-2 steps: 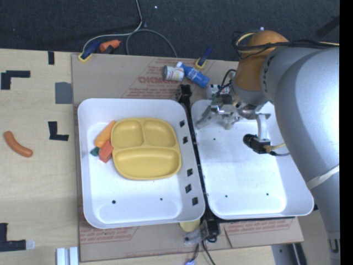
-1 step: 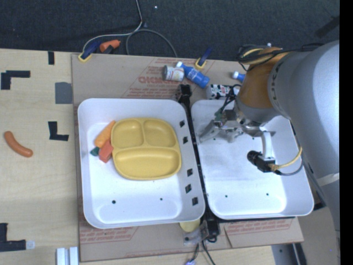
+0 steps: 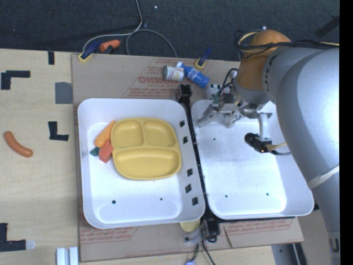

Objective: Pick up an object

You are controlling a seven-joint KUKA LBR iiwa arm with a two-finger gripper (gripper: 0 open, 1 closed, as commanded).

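My gripper (image 3: 219, 115) hangs low over the far left corner of the right bin (image 3: 248, 184), close to the divider between the bins. In the left bin (image 3: 132, 206) lies a yellow divided plate (image 3: 146, 148). An orange carrot-like piece (image 3: 103, 133) and a small red piece (image 3: 105, 154) lean against the plate's left edge. I see nothing held under the gripper.
A blue and white bottle (image 3: 186, 73) lies on the cardboard behind the bins. An orange sausage-shaped toy (image 3: 17, 144) rests on the bench far left. Clamps (image 3: 102, 47) and a cable sit along the back edge. The grey arm covers the right side.
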